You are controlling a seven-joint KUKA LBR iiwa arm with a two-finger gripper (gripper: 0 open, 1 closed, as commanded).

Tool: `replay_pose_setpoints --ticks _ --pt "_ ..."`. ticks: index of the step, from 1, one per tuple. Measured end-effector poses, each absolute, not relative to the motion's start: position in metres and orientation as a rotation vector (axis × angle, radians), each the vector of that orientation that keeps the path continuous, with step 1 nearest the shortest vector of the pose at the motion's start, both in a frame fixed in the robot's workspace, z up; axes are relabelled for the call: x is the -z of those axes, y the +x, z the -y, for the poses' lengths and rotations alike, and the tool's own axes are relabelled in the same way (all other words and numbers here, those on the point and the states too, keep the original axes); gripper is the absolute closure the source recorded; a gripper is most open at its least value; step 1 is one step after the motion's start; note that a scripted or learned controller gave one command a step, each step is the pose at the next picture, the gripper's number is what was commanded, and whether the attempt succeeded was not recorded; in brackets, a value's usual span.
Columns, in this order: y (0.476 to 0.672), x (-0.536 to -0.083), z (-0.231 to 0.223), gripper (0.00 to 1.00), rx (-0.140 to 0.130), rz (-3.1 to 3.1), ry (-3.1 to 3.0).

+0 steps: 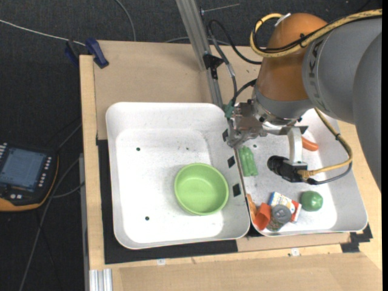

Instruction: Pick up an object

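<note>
My gripper (240, 135) hangs over the wall shared by the two shallow white plastic bins, at the left edge of the right bin (345, 211); whether it is open or closed I cannot tell. The small green oblong block (247, 162) lies flat in the right bin beside that wall, just in front of my gripper. A light green round plastic bowl (201, 188) sits upright in the left bin (130, 162), and a dark green ball (311, 200) lies near the right bin's front edge.
</note>
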State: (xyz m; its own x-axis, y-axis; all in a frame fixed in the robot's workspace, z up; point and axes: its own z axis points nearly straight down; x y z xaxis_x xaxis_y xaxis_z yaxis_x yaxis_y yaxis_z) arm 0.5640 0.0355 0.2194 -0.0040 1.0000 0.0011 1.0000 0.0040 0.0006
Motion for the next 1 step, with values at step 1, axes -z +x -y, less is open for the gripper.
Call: replay_pose_setpoints --ticks 1 --pt "0.5616 -0.2302 -0.0796 1.00 0.003 2.226 -2.216"
